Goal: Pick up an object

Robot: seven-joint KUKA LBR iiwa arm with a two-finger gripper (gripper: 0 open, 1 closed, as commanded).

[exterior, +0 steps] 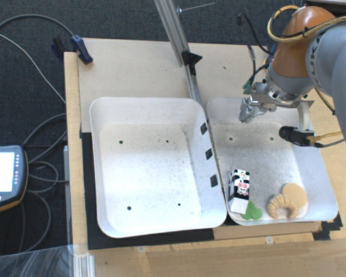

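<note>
The end effector point(247, 113) is hovering over the right bin point(311, 172); finger state cannot be determined. A croissant point(287, 202) and cow-print carton point(239, 189) are lying near the front edge.

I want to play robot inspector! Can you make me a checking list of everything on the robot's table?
Surface: wooden bench with two white bins, left bin and right bin, side by side.
Job's things: in the right bin's near end, a small cow-print carton, a green piece touching it, and a tan croissant-shaped toy beside them.
Clutter: blue clamp on the bench's far left corner.
Gripper: gripper above the right bin's far end, away from the things.
Cables: cables on the floor, more on the arm.
Surroundings: dark carpet, handheld screen at left, metal pole.
</note>
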